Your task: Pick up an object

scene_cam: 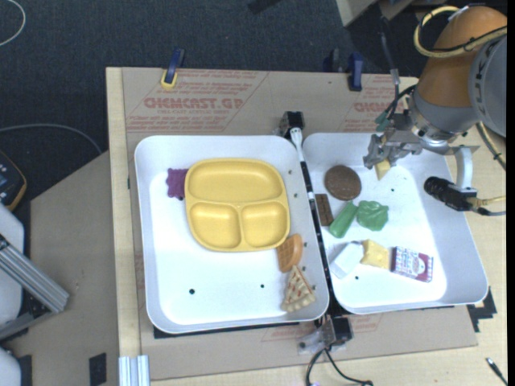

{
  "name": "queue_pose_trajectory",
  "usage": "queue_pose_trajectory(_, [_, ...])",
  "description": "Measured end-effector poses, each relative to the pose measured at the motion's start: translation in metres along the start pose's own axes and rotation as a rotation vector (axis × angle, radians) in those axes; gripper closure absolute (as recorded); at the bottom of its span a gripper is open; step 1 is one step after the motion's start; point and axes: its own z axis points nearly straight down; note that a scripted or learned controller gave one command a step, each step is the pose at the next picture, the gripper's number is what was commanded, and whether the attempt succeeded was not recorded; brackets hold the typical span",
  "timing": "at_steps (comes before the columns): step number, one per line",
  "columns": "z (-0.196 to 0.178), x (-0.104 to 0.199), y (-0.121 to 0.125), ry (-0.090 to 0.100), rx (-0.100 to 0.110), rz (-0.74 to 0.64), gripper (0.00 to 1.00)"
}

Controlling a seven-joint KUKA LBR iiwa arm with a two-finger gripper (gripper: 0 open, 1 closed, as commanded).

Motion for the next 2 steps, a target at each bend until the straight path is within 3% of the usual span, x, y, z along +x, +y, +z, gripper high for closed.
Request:
queue_pose_trajectory(1, [-0.055, 0.000, 0.002, 0.000, -0.001, 0.000, 1.00])
queue_pose_trajectory(2, [-0.068, 0.024, -0.042, 0.004, 0.010, -0.001, 1.00])
